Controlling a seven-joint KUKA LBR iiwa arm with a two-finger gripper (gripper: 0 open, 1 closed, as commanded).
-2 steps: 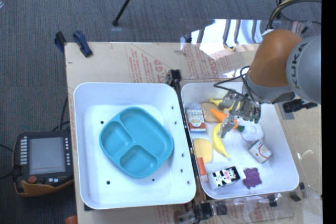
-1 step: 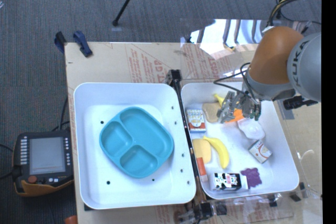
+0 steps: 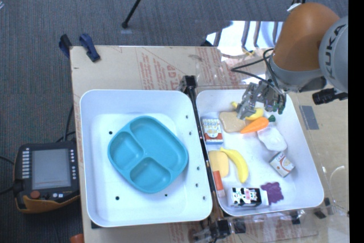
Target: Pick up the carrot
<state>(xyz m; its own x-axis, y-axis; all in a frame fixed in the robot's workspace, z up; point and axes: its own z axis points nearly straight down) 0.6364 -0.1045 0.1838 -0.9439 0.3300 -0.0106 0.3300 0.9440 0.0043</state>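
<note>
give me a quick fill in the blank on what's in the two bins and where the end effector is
1. The blue divided plate lies in the ____ bin as the camera sees it.
2. The end effector hangs over the bin that holds the carrot, just ____ the carrot in the camera view.
3. The banana is ____ in colour.
4. The small milk carton with a cow print lies beside a ____ bunch of grapes.

Missing words: left; above; yellow; purple
</note>
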